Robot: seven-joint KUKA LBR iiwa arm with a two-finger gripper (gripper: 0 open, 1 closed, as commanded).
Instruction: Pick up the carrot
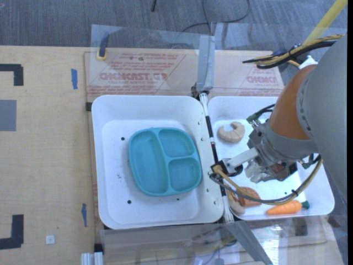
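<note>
Camera view, bench: a pale wooden bench top (pixel 44 148) is carrying two shallow white plastic bins side by side, with blue tape marks and black corner marks showing on its left part.
Camera view, left bin: the left white bin (pixel 110 115) is holding a teal plastic plate with three compartments (pixel 164 160), lying flat near the bin's middle.
Camera view, right bin: the right white bin (pixel 226 106) is sitting against the left one, their rims meeting along the centre line.
Camera view, carrot: the small orange toy carrot with a green stub end (pixel 285 207) is lying flat along the near edge of the right bin, pointed end to the left, green end to the right.
Camera view, other items: a beige croissant-shaped toy pastry (pixel 231 132) is resting in the far left part of the right bin; a tan and orange bread-like toy (pixel 244 198) is lying at the near left corner, just left of the carrot.
Camera view, arm: the grey arm with its orange band (pixel 289 112) is reaching in from the right over the right bin.
Camera view, gripper: the two-finger gripper (pixel 263 170) is hanging above the bin floor, beyond the carrot and apart from it; whether it is released or clenched I cannot tell.
</note>
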